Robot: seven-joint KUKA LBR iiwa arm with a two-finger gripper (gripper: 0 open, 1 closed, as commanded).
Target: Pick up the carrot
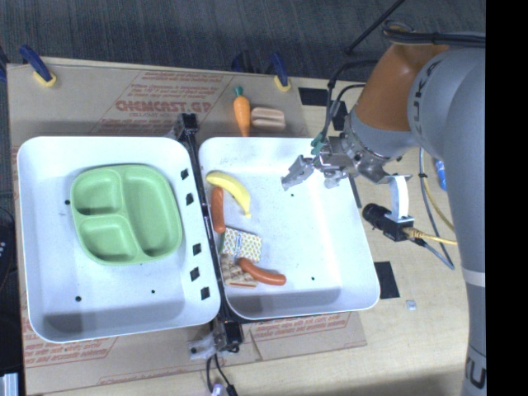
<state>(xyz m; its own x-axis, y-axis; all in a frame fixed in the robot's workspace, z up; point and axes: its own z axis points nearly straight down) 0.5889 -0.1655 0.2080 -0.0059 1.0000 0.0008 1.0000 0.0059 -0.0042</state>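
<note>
I see the carrot (241, 112) lying outside the bins on the cardboard (148, 97), just behind the right bin (330, 246), beside a small wooden block (268, 119). My gripper (313, 172) hovers over that bin's far right corner, jaws apart, holding nothing.

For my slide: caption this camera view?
Gripper over right bin; carrot lies outside on the bench behind it.

This looks like a robotics lab. An industrial grey arm (437, 97) with loose cables stands at a worktop (412, 337) covered by printed cardboard (165, 97), which blue clamps (37, 66) hold in place. Two white bins (49, 304) contain toy food (227, 190) and a green divided plate (125, 213). The floor is dark carpet (165, 11).
</note>
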